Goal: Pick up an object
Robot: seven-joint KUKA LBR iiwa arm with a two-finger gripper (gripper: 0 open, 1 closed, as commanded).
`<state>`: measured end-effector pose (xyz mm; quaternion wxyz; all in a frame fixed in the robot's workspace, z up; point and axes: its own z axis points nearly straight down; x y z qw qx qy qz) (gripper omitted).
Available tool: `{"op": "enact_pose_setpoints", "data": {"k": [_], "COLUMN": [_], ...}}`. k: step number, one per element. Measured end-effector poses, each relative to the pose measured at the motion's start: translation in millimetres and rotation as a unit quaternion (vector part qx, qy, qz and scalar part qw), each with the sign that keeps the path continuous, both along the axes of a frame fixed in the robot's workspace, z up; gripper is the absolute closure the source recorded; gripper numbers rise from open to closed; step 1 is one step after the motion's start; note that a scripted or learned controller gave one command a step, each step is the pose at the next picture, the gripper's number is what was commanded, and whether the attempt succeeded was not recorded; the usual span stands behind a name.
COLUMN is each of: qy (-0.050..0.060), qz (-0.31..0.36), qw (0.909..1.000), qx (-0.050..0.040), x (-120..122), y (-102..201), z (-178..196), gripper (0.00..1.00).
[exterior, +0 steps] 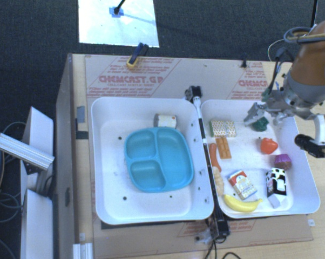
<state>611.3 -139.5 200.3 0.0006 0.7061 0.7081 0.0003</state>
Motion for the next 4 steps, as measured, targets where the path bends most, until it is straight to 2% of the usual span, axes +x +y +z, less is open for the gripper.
{"op": "enact_pose_setpoints", "data": {"k": [1,2,3,4], "qy": [0.001,0.001,-0.002,-0.001], "qz": [-0.001,-0.001,0.0,0.0], "qw": [1.0,1.0,1.0,1.0], "qx": [0.0005,0.0005,0.0004,0.0003], "x": [-65,-125,-123,-81], "y": [36,44,44,91], "z": [-68,-106,-95,8], "gripper": [0.0,0.0,1.0,1.0]}}
